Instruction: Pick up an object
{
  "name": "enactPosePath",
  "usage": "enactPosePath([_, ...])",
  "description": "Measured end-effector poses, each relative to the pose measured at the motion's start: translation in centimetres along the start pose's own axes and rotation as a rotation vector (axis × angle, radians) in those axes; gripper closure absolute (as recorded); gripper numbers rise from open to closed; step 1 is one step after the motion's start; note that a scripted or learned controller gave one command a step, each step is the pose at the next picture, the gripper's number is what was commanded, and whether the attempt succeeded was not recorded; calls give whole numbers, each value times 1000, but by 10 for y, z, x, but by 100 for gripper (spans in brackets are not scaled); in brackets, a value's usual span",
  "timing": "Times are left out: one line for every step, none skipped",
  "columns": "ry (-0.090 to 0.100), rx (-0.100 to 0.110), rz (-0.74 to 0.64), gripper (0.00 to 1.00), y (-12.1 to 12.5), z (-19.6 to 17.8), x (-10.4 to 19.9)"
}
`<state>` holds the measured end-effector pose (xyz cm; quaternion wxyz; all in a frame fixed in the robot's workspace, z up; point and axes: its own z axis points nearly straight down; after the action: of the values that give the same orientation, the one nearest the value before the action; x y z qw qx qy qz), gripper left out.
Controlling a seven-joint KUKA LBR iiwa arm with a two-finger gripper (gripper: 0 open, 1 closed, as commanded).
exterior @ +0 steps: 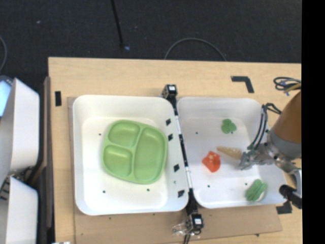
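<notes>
The right bin (203, 108) holds a small red object (212, 161), a thin tan stick-like piece (229, 152), a small green leafy item (228, 126) and a larger green object (256, 190) near the front right corner. My gripper (247, 161) reaches in from the right and sits low in this bin, just right of the tan piece's end and above the larger green object. The red object lies to its left, apart from it. Nothing is seen between the fingers.
The left bin (84, 136) holds a green divided plate (135, 151). A black-clipped divider (179, 146) separates the two bins. Cables trail from the arm (287, 131) along the right bin's right side.
</notes>
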<state>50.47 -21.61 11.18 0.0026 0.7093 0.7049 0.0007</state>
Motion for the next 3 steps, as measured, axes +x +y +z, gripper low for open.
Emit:
enactPosePath([-1,-3,-9,100,1,-64,-1])
enactPosePath([-1,-2,-10,100,3,-106,-2])
enactPosePath([3,2,-13,100,15,-100,50])
